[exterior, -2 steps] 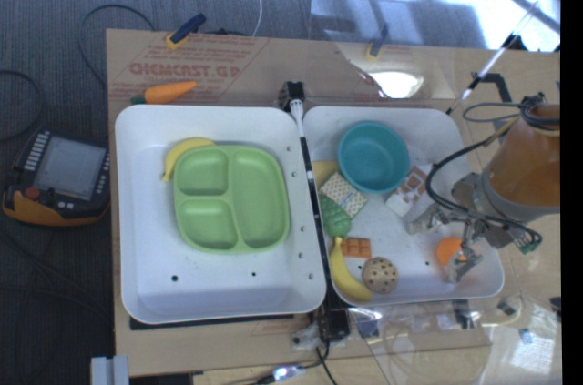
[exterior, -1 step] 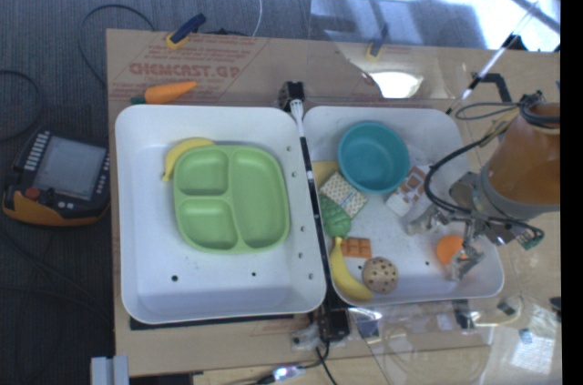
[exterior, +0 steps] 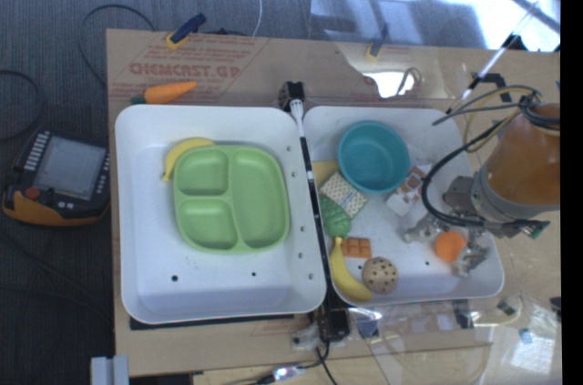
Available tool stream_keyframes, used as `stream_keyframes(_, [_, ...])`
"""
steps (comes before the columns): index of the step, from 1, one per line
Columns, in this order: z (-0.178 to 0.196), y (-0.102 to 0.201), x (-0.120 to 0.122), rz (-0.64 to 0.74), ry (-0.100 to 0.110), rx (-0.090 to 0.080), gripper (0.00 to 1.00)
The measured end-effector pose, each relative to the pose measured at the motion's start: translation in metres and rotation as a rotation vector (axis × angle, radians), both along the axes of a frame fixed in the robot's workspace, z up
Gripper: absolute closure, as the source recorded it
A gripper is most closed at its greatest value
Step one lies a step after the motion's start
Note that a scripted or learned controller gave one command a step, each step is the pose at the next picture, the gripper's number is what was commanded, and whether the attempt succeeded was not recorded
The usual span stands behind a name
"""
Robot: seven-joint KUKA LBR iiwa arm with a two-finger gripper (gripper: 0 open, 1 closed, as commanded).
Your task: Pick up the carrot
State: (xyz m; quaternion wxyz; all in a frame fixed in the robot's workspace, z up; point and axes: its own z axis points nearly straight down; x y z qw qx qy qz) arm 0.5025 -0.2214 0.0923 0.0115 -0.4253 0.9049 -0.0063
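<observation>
A small rounded orange piece, which I take for the carrot [exterior: 448, 245], lies on the floor of the right bin [exterior: 474, 285] near its right wall. My gripper [exterior: 445, 248] is low over it, one metal finger [exterior: 419, 234] to its left and the other to its lower right. The fingers stand open, with small gaps to the orange piece on both sides. The orange-banded wrist [exterior: 524, 165] hides the bin's right rim. A second, long carrot [exterior: 169, 90] lies on the bench behind the left bin, outside both bins.
The right bin also holds a teal bowl [exterior: 373, 156], a banana [exterior: 344, 274], a tan spotted ball [exterior: 380, 275], a waffle piece [exterior: 357, 248], a green toy [exterior: 332, 215] and small packets. The left bin [exterior: 146, 283] holds a green divided plate [exterior: 228, 197] and a second banana [exterior: 182, 151].
</observation>
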Motion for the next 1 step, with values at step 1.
stream_keyframes(1, [-0.0003,0.0096,-0.0081,0.341,0.011,0.010,0.00])
